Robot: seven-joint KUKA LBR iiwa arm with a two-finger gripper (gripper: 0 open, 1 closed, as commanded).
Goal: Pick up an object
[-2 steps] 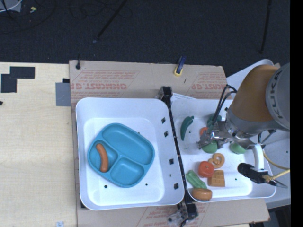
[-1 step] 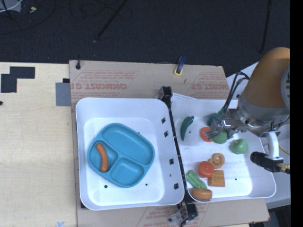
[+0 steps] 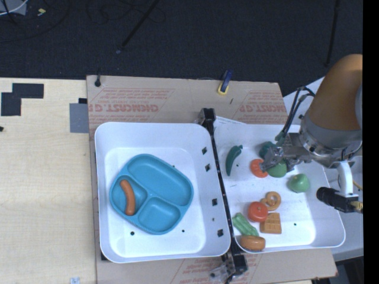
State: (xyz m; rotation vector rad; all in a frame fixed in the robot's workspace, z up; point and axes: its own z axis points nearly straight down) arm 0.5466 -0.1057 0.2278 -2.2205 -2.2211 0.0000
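Left bin [image 3: 106, 158]: holds a blue divided plate [image 3: 153, 194] with an orange sausage [image 3: 127, 196] lying in its left compartment; nothing here is being worked on.

Right bin [image 3: 331, 232]: holds the loose toy foods. From left to right, a dark green pepper [image 3: 233, 158] lies near the divider; a light green piece [image 3: 244, 225] and a hot-dog bun [image 3: 253, 242] sit at the near edge; a red tomato [image 3: 257, 211], a small pretzel [image 3: 272, 200] and an orange waffle [image 3: 271, 223] cluster just beside one another; a green ball [image 3: 299, 183] lies apart toward the right.

Gripper [image 3: 273, 158]: low over the far part of the right bin, directly at a red-orange piece [image 3: 257, 169] and a dark green piece [image 3: 278, 170] that touch each other. Whether the tool is spread or closed cannot be told, as the wrist housing hides it.

Step in hand, as judged: securing one item from this touching pair. A clean grasp calls for centring on a single piece, since straddling both risks pinching neither. The lift should be straight up, and the hold confirmed before travelling.
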